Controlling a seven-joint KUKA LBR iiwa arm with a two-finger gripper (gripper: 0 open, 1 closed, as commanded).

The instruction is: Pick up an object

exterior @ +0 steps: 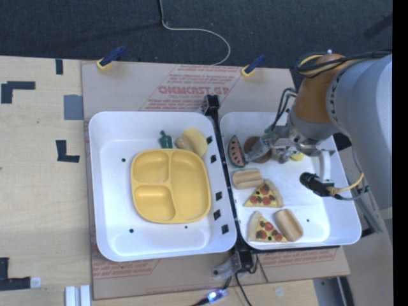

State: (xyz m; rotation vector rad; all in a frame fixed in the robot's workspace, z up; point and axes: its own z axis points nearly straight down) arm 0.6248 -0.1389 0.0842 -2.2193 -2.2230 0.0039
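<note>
arm is down in the right bin, gripper over a dark brown toy piece beside the watermelon slice. looks like the approach/grasp step; can't tell its state. next: confirm grasp, lift straight up clear of the hot dog.

A cardboard sheet with red print is lying on the wooden counter, held by two blue-and-yellow clamps at its far edge. A white cable is looping across the dark carpet beyond.
</note>
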